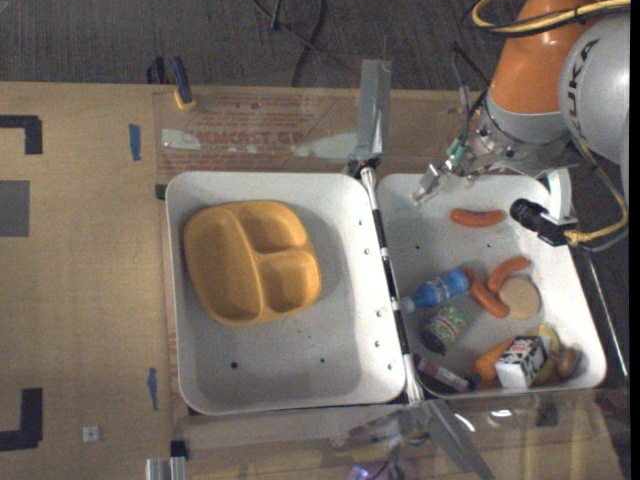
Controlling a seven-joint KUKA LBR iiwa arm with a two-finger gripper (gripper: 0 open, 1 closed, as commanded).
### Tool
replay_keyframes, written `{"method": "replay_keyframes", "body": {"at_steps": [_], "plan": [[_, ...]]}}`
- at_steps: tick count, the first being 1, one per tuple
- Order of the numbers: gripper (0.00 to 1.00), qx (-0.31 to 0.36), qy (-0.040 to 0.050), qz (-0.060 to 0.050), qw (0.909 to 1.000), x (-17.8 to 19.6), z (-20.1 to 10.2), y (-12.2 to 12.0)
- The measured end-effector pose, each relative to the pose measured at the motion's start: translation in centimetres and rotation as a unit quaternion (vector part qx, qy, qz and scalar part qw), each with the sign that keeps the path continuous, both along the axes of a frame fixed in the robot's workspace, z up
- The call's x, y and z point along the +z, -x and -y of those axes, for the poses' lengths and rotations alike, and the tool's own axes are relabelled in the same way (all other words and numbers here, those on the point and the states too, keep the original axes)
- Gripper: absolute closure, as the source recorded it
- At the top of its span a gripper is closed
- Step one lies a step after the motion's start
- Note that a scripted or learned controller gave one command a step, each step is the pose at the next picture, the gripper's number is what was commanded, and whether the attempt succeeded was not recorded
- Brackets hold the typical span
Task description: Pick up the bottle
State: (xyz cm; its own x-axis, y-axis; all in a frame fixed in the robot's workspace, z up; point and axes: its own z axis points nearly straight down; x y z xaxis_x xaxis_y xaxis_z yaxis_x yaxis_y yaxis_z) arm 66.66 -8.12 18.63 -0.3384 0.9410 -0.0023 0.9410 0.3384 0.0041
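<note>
The bottle (438, 290) is small, blue and clear with a white cap, and lies on its side at the left of the right bin (400, 228), cap pointing toward the divider. My gripper (447, 176) hangs over that bin's far left corner, well behind the bottle and apart from it. It looks open, with nothing between its fingers. The grey arm with its orange band (535, 43) comes in from the upper right.
A green can (447, 325) lies right in front of the bottle, and sausages (488, 299) are to its right. Another sausage (478, 216), a round biscuit (519, 296), a small carton (520, 360) and a dark tube (445, 375) share the bin. The left bin (300, 368) holds a yellow divided plate (252, 260).
</note>
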Motion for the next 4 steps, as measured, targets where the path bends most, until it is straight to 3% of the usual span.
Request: {"method": "replay_keyframes", "body": {"at_steps": [1,2,3,4], "plan": [[0.00,0.056,0.0000,-0.001,0.9984,-7.2,6.0,5.9],[0.00,0.042,0.0001,0.000,0.9991,-2.8,1.8,5.5],[0.00,0.080,0.0002,0.001,0.9968,-9.9,2.4,11.9],[0.00,0.205,0.0014,0.002,0.9787,-9.8,3.1,18.4]]}}
